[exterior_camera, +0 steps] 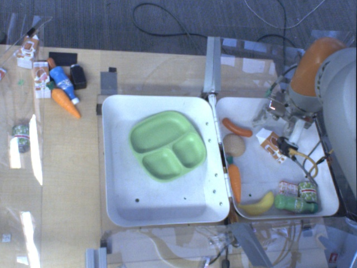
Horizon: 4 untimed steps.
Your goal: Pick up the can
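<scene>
The can (308, 190) lay low in the right bin (254, 108), lower right of frame, touching a green bottle (294, 205); the hand (279, 111) hung at upper right, grip unreadable.
It should descend squarely, clear of the bottle. Counted: one can, two bins, one green plate (167, 145), two carrots (235, 183), one banana (257, 205).

The can (299, 190) is small, with a green, white and red label. It lies in the near right corner of the right bin, touching the green bottle beside it.
</scene>
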### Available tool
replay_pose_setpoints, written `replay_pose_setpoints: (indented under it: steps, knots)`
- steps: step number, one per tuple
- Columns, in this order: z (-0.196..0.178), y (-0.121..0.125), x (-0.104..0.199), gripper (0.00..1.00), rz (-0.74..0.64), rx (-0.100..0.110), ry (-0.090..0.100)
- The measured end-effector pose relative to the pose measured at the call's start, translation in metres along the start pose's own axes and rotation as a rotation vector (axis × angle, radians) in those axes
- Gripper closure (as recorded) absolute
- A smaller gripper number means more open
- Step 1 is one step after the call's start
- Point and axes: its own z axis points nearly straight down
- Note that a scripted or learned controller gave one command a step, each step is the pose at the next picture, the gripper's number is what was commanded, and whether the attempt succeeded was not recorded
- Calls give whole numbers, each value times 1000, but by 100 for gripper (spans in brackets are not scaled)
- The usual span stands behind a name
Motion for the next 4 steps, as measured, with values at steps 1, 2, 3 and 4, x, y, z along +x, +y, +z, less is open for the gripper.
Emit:
replay_pose_setpoints:
  steps: [1, 2, 3, 4]
  knots:
    - [0, -14, -46, 0, 102, 3, 2]
    - [-3, -107, -68, 0, 354, -2, 2]
    - [-14, -105, -65, 100, 354, -8, 7]
    - [-135, -14, -45, 100, 521, 1, 0]
